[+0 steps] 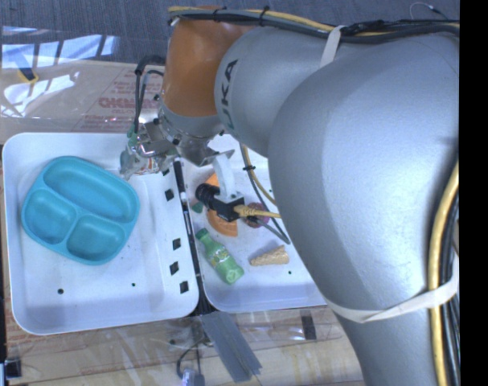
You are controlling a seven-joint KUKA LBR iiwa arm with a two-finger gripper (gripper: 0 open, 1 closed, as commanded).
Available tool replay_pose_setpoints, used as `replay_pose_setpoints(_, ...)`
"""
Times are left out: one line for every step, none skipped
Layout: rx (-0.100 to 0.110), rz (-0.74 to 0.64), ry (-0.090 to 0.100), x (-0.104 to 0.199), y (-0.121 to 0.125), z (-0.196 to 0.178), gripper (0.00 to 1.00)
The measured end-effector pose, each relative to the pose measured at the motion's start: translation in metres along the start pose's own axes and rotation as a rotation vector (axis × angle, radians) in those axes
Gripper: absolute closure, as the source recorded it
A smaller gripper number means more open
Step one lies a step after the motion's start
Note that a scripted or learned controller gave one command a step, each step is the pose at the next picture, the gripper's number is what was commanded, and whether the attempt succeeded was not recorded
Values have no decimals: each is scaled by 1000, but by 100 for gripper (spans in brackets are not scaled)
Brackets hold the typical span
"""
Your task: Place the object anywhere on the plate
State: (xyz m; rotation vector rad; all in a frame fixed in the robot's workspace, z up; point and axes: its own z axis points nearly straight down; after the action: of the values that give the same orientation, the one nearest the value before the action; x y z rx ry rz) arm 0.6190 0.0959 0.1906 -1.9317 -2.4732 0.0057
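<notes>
A blue plate (79, 207) with three compartments lies in the left half of the left white bin (34, 308). My gripper (139, 159) hangs just off the plate's upper right rim, over the far right part of that bin. The wrist and its fittings crowd around it, and I cannot make out anything held there. In the right bin (252, 296) lie a green bottle (219, 257), an orange round object (221, 222) partly under the wrist, and a tan wedge (269, 256).
The grey arm covers most of the right bin and the right side of the view. A thin dark stick-like item (268, 215) lies by the orange object. Clear plastic sheeting (59, 87) lies behind the left bin.
</notes>
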Motion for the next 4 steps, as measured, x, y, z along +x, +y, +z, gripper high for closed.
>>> replay_pose_setpoints(0,0,0,0,0,0,0)
replay_pose_setpoints(-1,381,0,-2,-4,-3,0)
replay_pose_setpoints(1,491,-1,43,-33,92,0)
replay_pose_setpoints(-1,818,2,-55,-17,-18,0)
